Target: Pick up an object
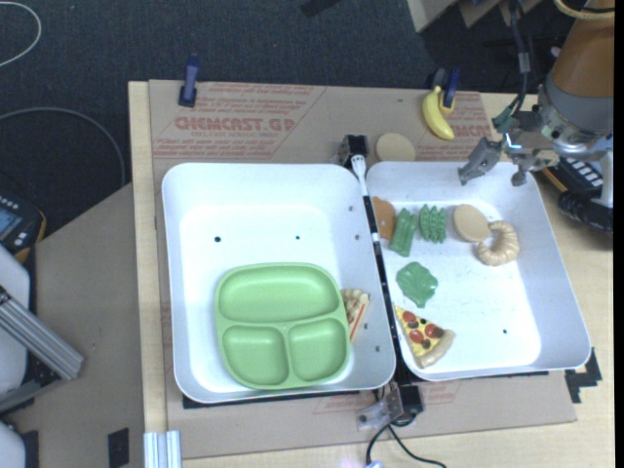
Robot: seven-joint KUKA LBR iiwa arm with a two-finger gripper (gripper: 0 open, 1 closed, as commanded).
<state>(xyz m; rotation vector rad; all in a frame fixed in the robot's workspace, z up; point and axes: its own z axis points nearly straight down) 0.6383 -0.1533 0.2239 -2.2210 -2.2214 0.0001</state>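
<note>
Right bin [546, 300]: food items crowd its left and upper part; lower right floor is open. Left bin [195, 252]: green tray [283, 322] occupies the front, rear floor open.

— Where does the camera sit?
— Fixed above the bench [244, 115], looking down at a slant on both bins.
— Close?
— Fairly, perhaps; the arm's upper part is cut off.

Robot lab: cardboard-topped bench [244, 115], 2 white bins [185, 222], loose cables [390, 447].
</note>
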